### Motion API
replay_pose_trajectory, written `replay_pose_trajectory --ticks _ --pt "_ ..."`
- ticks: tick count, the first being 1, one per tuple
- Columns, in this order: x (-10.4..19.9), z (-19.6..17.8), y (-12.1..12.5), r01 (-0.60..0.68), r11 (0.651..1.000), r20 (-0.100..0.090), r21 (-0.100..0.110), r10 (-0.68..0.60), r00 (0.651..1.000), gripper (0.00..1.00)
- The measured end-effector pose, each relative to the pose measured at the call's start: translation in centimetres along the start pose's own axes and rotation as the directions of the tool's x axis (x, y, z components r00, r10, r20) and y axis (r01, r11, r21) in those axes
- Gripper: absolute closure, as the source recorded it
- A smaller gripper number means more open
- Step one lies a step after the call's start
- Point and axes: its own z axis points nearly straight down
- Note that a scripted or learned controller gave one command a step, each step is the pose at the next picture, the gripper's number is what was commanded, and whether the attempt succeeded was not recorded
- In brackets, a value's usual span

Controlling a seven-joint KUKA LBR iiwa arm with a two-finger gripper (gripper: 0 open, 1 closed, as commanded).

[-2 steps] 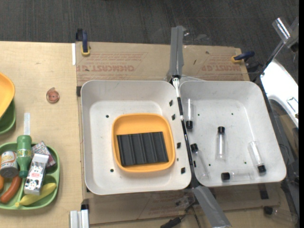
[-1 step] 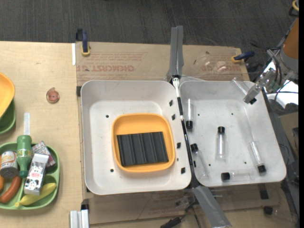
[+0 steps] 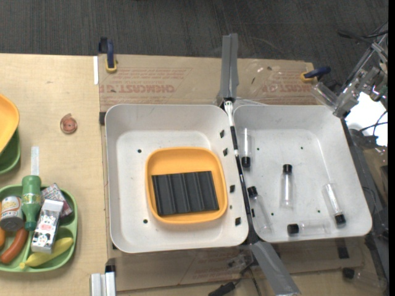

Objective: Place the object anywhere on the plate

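An orange plate [image 3: 184,155] sits in the middle of the left white bin [image 3: 123,165], with a dark grey ribbed pad [image 3: 185,193] lying flat on it. The right white bin [image 3: 308,128] holds several clear vials with black caps: one along its left wall [image 3: 245,145], one upright in the middle [image 3: 286,187], one near the right wall [image 3: 332,199] and one by the front wall [image 3: 308,229]. What looks like my gripper [image 3: 338,99] hangs blurred over the right bin's far right corner, apart from every vial.
On the bench at the left stand a green tray of toy food [image 3: 58,251], a yellow bowl [image 3: 6,125] and a small pink disc [image 3: 68,124]. Clamps [image 3: 109,57] [image 3: 313,74] hold the cardboard behind the bins. Cables run at the far right.
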Motion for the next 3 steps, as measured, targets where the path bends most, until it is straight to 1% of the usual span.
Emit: replay_pose_trajectory --ticks 1,2,3 --pt "0.6 -8.6 -0.4 0.209 0.978 0.0 -0.001 -0.209 0.978 1.0" --pt "6.6 3.9 -1.2 0.319 0.948 -0.002 -0.001 -0.32 0.948 1.0" --pt "2.3 3.7 -1.5 0.521 0.854 0.001 -0.002 -0.521 0.854 1.0"
